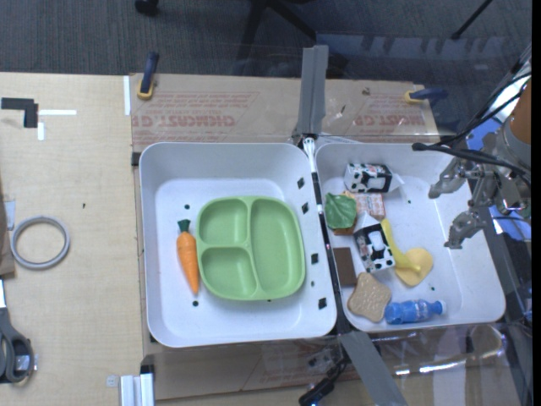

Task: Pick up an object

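Over the right bin's [473, 303] far right side we see the gripper [457, 208] hanging with its jaws spread and nothing between them; one finger points toward the bin's upper right, the other sits lower, near the right wall. Along that bin's left half lie the things we could pick: a black-and-white cow-patterned carton [368, 177] at the top, a green leafy piece [341, 211] just below it touching a small pinkish packet [370, 204], a second cow-patterned carton [374, 249] lower down, a brown block [344, 266] against the left wall, a yellow toy [412, 265] beside the lower carton, a slice of toast [368, 298], and a blue bottle [412, 311] lying on its side near the front edge. All of them rest well apart from the gripper. Across the divider, the left bin [161, 252] holds a green divided plate [251, 248] with a toy carrot [188, 255] just beside its left rim. Farther left on the surface [76, 311] we note a grey tape ring [37, 243].
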Action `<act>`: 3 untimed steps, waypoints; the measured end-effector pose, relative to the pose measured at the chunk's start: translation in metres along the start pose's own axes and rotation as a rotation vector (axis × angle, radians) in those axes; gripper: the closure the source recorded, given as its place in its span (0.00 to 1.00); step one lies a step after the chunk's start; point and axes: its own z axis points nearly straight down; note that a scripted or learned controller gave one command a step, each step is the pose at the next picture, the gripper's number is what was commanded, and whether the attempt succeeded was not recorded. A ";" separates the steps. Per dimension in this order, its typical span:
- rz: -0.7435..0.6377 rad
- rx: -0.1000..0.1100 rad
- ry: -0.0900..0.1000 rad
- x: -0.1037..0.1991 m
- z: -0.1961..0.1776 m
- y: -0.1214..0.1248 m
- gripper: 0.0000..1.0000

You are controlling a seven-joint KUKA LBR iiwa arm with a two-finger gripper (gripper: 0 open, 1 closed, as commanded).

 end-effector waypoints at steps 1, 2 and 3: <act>0.272 0.000 0.000 -0.054 0.081 0.044 0.00; 0.406 0.001 -0.002 -0.092 0.119 0.042 0.00; 0.654 -0.002 -0.011 -0.098 0.123 0.054 0.00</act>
